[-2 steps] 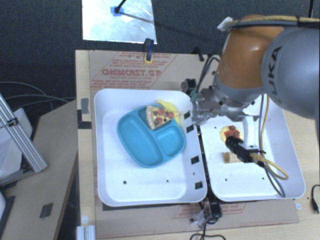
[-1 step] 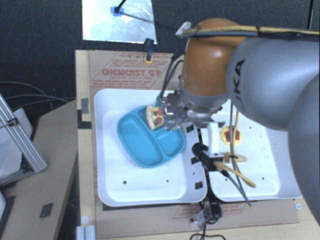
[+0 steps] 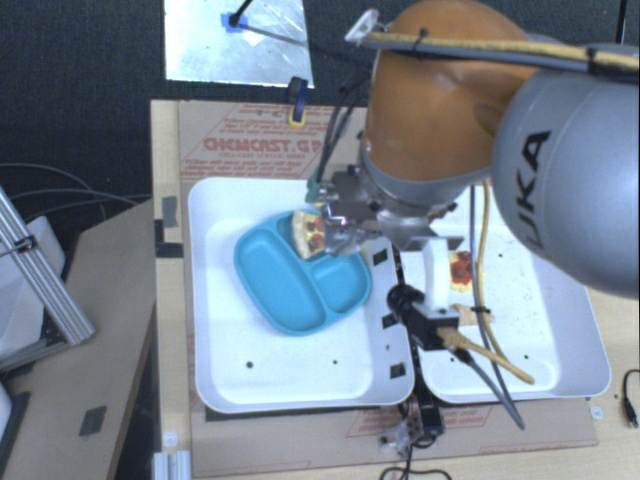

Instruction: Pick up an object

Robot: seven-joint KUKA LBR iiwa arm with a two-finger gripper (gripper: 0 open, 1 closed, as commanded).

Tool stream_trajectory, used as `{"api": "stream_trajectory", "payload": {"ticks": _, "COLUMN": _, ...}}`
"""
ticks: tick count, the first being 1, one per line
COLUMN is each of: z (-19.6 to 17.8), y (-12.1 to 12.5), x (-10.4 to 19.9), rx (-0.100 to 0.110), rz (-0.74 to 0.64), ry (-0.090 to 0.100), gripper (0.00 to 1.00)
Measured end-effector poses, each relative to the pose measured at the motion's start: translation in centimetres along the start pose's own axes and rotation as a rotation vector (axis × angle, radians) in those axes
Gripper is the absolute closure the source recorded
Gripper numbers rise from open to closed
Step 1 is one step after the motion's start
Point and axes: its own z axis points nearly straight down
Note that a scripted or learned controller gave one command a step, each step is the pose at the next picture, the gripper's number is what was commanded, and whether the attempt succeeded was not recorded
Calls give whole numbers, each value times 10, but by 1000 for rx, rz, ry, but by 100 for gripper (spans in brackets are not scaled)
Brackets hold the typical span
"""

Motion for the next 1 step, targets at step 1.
{"api": "stream_trajectory", "payload": {"ticks": 1, "z": -7, "y": 2, "x": -2, "rx": 1, "rz": -1, "ry": -1, "gripper": 100}}
